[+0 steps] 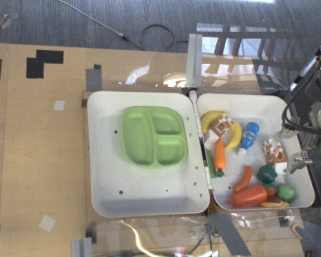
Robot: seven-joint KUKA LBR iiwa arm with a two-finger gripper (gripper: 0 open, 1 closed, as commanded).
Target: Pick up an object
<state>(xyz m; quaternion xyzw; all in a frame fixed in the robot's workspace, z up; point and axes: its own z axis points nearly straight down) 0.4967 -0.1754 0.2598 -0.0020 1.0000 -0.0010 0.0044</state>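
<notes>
Hand at right bin's edge beside a carton — finger state unclear.

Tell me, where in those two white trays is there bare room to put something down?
The left bin has bare floor all around the green divided plate, widest below it. In the right bin, the top right corner above the blue bottle is bare. Its lower half is crowded: carrot, red pepper, small carton.
</notes>
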